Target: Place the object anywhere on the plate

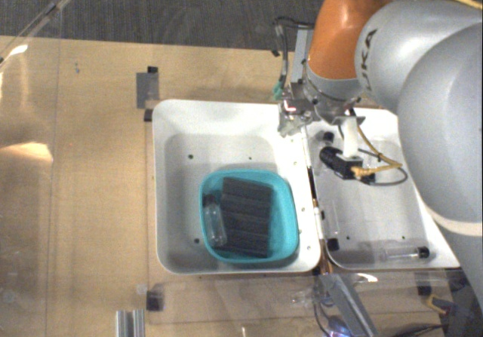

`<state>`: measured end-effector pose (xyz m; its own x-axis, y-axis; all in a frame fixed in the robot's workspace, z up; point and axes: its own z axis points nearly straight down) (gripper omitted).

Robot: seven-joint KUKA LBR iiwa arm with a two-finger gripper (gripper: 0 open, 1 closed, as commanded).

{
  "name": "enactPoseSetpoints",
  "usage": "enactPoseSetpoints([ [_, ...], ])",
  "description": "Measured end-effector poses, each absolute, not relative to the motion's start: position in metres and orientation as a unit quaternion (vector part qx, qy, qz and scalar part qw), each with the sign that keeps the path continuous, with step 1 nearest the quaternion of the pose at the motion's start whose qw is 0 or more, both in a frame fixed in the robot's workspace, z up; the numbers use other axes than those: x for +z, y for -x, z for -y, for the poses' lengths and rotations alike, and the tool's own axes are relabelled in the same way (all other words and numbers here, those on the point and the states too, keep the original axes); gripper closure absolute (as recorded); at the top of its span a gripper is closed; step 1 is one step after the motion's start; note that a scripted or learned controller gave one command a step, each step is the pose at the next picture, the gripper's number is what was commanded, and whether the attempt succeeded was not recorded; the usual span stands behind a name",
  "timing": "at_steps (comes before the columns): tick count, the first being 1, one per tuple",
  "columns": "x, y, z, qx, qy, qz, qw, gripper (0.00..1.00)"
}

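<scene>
Over the seam between the two bins hangs the arm [407,71], its gripper [290,118] hidden enough that I cannot tell its state, while in the left bin [170,200] the plate [287,207] already carries a dark block [247,216] and a clear bottle [213,224], so any release should be low and central.

My grey metal arm [430,64] wears an orange band [339,26], above a turquoise square plastic plate [285,211] carrying a ribbed black block [246,216] in a white bin [173,177].
</scene>
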<state>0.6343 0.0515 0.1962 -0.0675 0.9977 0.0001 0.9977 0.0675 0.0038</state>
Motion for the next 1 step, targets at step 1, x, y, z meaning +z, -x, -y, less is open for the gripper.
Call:
enactPoseSetpoints([
  [1, 0.372, -0.6443, 0.0264, 0.0039, -0.65, -0.76, 0.005, 1.0],
])
